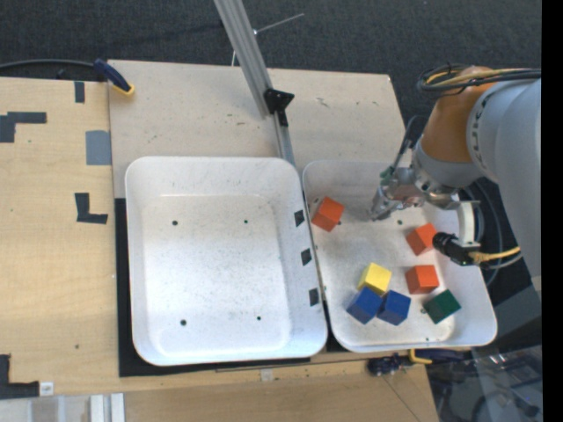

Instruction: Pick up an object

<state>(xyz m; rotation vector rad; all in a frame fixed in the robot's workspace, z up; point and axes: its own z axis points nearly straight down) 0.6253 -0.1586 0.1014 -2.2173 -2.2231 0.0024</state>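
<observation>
My gripper [384,207] hangs over the upper middle of the right bin [352,176], pointing down, with nothing visible between its fingers. An orange cube [327,214] lies to its left near the bin's left wall. Another orange cube [421,238] sits just to the lower right of the gripper, and a third [422,278] lies below that. A yellow cube [376,278] rests against two blue cubes [363,306] [394,308]. A green cube [442,306] lies at the bin's lower right.
The left bin [141,183] stands beside the right one. A slanted metal rail [251,55] crosses above the bins and ends at a black clamp [278,100]. Cables [479,253] run along the right bin's right rim.
</observation>
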